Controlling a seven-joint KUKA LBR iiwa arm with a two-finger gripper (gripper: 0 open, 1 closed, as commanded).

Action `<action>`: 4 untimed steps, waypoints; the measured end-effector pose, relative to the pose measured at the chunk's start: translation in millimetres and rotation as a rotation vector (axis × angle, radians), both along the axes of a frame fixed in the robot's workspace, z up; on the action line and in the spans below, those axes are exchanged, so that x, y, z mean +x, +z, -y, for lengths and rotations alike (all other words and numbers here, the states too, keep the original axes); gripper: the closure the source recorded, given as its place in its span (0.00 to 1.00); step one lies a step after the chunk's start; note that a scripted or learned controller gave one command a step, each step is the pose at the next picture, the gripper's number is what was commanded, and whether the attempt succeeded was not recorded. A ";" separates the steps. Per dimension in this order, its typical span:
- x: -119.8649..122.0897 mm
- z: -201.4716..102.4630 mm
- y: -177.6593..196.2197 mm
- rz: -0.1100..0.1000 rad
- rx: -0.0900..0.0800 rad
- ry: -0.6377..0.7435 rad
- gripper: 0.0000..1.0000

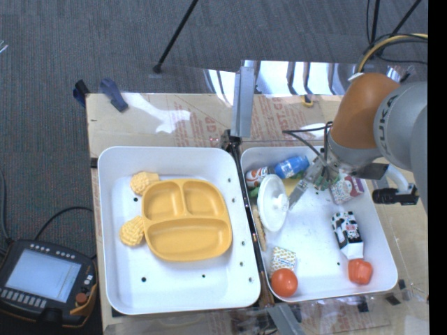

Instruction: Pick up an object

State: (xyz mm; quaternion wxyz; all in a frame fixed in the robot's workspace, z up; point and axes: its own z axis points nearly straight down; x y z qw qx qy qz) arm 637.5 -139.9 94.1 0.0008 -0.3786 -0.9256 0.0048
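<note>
A cardboard-covered surface (188,121) carries two white bins side by side: the left bin (112,257), the right bin (383,246).

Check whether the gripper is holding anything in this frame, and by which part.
Nothing is held. The gripper hangs over the right bin with thin fingers pointing down beside the white lid, nothing between them.

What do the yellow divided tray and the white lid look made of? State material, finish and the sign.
Yellow divided tray: likely moulded plastic, smooth, semi-matte; even colour, rounded compartment ridges.
White lid: probably plastic, possibly ceramic; glossy, with a moulded knob.
</note>
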 end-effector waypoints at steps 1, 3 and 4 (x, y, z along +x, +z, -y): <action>3.1 5.2 0.0 -0.004 0.011 -0.111 0.00; 5.2 7.0 0.7 -0.007 0.014 -0.215 0.00; 7.9 12.7 0.1 -0.014 0.025 -0.266 0.00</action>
